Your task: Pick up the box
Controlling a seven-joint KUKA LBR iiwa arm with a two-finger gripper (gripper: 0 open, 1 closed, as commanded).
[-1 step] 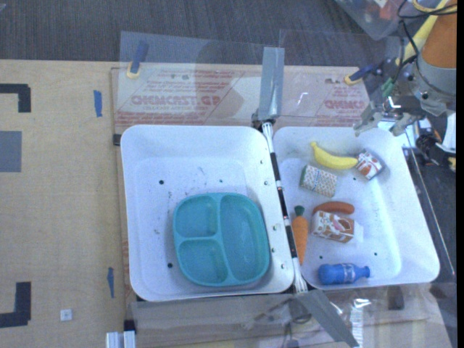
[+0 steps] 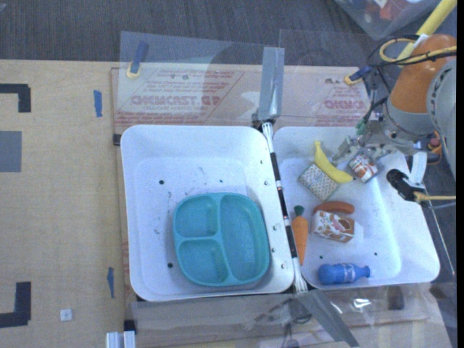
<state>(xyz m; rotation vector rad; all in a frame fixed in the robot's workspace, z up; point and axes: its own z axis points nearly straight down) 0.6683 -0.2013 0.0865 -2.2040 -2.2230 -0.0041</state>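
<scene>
In the right bin [image 2: 417,256], a small white and orange box [image 2: 335,227] lies near the middle. Farther back and to its left sits a small patterned box [image 2: 317,181]. My gripper [image 2: 357,151] hangs over the back of this bin, just right of a yellow banana [image 2: 330,167] and above a small can [image 2: 361,169]. It stands well behind the white and orange box and is not touching it.
A red sausage [image 2: 335,207] rests against the box's far side. An orange carrot [image 2: 299,232] lies along the bin's left wall, and a blue bottle [image 2: 343,272] lies at the front. The left bin [image 2: 145,158] holds a teal divided plate [image 2: 220,239].
</scene>
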